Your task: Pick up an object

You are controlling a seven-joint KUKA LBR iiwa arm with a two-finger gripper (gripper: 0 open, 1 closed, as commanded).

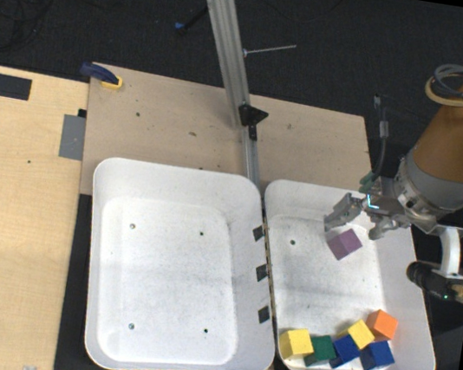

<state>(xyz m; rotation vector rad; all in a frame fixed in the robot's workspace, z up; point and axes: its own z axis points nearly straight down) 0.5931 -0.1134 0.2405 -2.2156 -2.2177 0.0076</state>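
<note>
Camera view: end effector point(358, 217) over far part of right bin point(416, 342), fingers spread, purple block point(345, 243) just below them, tilted, apparently not clamped. Grip uncertain. Risk: fingertips closing off-centre, block slipping or skidding away. Other blocks point(345, 346) clustered at near edge. No brands, labels or readable writing anywhere.

One fixed camera looks down at a slant from above the bench point(181, 119), standing back far enough to take in both white bins: the left bin point(118, 178) and the right bin point(413, 359). The arm point(452, 155) enters from the frame's right, with dark floor beyond the far edge
</note>
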